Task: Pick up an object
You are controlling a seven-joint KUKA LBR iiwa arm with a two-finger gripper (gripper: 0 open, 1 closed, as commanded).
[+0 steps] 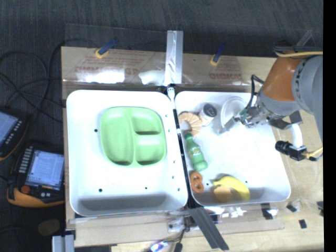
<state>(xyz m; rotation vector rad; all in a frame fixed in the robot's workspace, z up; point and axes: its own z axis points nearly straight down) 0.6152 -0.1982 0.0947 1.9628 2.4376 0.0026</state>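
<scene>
Two shallow white bins side by side on desk [252,70]. Left bin [84,156]: holds a light-green divided tray [134,135], lying flat, roughly centred, nothing on it. Right bin [262,156]: holds several small things, mostly along left wall and near edge. Green bottle [195,154] lying on its side against left wall. Tan shell-like piece [190,121] just above it, touching or nearly touching a small white cup with dark top [208,112]. Clear rounded plastic item [232,109] near far wall, right beside the jaws [242,117]. Brown ring-shaped piece [196,181] in near-left corner. Yellow banana-like toy [235,187] by near wall, orange-tan lump [221,193] touching it. Jaws low over upper middle of right bin, close to clear item; cannot tell how far open or whether anything gripped, too small and blurred. Arm with orange band [279,83] reaching in from right. Wooden desk, clear plastic sheet clipped at far edge with blue and yellow clips [107,47]. Dark carpet floor [157,7] around, cables and tablet-like pendants [44,169] at left.
</scene>
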